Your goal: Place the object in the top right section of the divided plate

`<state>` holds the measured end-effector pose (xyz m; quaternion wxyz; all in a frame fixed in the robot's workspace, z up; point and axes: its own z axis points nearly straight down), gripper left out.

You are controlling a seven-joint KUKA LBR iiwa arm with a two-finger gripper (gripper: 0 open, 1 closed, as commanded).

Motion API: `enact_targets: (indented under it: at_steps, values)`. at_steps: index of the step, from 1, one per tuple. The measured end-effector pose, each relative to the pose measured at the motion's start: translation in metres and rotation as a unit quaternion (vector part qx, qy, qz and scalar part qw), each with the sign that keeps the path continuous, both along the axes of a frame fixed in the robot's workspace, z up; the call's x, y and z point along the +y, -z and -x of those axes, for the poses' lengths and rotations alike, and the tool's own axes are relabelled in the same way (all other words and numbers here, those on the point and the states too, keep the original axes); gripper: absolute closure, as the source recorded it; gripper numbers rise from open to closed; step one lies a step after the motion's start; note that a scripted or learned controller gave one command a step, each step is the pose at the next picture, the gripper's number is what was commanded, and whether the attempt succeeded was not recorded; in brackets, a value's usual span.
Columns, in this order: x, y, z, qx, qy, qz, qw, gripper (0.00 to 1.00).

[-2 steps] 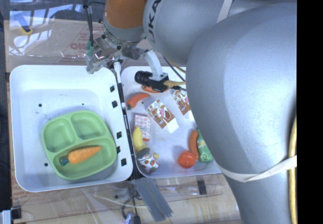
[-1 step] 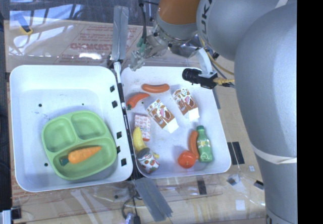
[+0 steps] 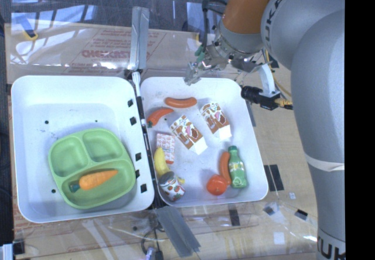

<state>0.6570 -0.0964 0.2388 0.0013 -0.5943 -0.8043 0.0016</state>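
Observation:
A green divided plate (image 3: pixel 58 162) lies in the left bin (image 3: pixel 41 101). An orange carrot (image 3: pixel 96 179) rests in the plate's long front section. The plate's top right section (image 3: pixel 104 146) shows only bare green. My gripper (image 3: pixel 194 73) hangs over the far rim of the right bin (image 3: pixel 193 165), above the left end of a sausage (image 3: pixel 180 102) and well to the right of the plate. Nothing hangs from it.
The right bin holds several food items: a red pepper (image 3: pixel 158 116), two cartons (image 3: pixel 188 133) (image 3: pixel 215 119), a wafer packet (image 3: pixel 166 144), a banana (image 3: pixel 160 161), a can (image 3: pixel 170 185), a tomato (image 3: pixel 216 185), a green bottle (image 3: pixel 237 167). The grey arm (image 3: pixel 304 48) fills the right side.

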Motion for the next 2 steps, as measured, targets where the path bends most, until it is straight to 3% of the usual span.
enact_targets:
  at_steps: [1, 2]
  values:
    - [0.161, -0.027, 0.0, 0.0, 0.025, 0.0, 0.9997, 1.0]
    - [0.088, -0.002, 0.0, 0.001, 0.091, 0.0003, 0.9959, 1.0]
